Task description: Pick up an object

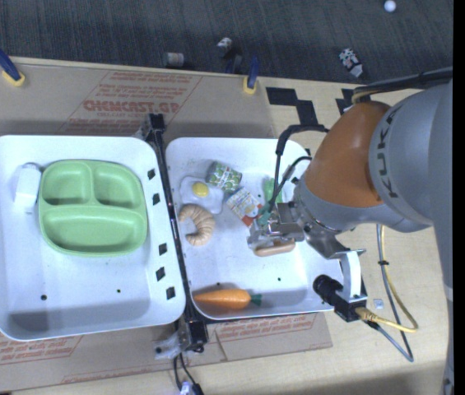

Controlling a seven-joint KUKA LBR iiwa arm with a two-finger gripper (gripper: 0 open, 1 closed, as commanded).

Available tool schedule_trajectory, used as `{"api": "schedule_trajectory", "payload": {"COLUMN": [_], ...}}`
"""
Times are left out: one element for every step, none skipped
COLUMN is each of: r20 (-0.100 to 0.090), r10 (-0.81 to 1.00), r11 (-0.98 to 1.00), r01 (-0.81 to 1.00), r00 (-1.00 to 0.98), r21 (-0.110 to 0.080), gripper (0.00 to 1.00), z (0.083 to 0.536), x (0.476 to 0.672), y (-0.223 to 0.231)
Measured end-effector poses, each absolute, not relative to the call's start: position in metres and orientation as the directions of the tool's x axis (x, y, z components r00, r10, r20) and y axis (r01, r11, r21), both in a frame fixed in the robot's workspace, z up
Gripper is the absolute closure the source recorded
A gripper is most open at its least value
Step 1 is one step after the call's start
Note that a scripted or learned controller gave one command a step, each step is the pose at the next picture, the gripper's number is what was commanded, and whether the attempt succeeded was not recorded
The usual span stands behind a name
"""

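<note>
Over rt bin [291,296], metal pincer [270,235] sits on smooth tan hot-dog toy [275,248]; can't tell grip state.

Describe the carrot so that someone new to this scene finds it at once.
Look at the right-hand white bin, the one the grey and orange arm reaches into. Along its near edge, at the bottom, lies the carrot, alone and lengthwise. It is the bin's only bright orange item, with a small green tip, apart from the croissant.
</note>
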State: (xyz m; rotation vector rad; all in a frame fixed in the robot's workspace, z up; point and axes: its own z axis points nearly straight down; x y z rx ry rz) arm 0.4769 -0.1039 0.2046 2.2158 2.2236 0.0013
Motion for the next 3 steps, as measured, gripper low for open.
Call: {"api": "schedule_trajectory", "payload": {"r20": [0.001, 0.000, 0.000], "r10": [1.000, 1.000, 1.000], "r11": [0.008, 0.013, 0.003], "r01": [1.000, 1.000, 1.000], "r00": [-0.008, -0.013, -0.003], "r21": [-0.001, 0.001, 0.001], "gripper": [1.00, 1.00, 1.00], "z": [0.192, 0.202, 0.214], "x": [0.477, 0.478, 0.504], "y": [-0.064, -0.064, -0.101]}}
